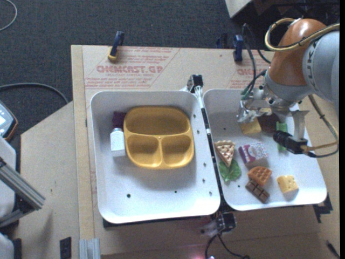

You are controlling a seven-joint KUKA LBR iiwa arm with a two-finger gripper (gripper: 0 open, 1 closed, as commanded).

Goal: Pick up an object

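My gripper (249, 112) hangs low in the upper part of the right bin (310, 169), directly above a pale yellow food piece (250, 127). Whether it touches that piece I cannot tell. A brown item (268, 124) and a green item (281, 128) lie just right of it, partly under the wrist. Nearer the front lie a pizza slice (225, 151), a green leaf (230, 171), a purple-and-white packet (253, 153), a waffle (260, 174), a chocolate bar (257, 191) and a cheese wedge (287, 184).
The left bin (108, 193) holds a yellow divided plate (159, 136), with a white bottle (117, 142) and a dark purple object (118, 117) beside its left edge. A black cable (288, 141) from the arm crosses the right bin's right side.
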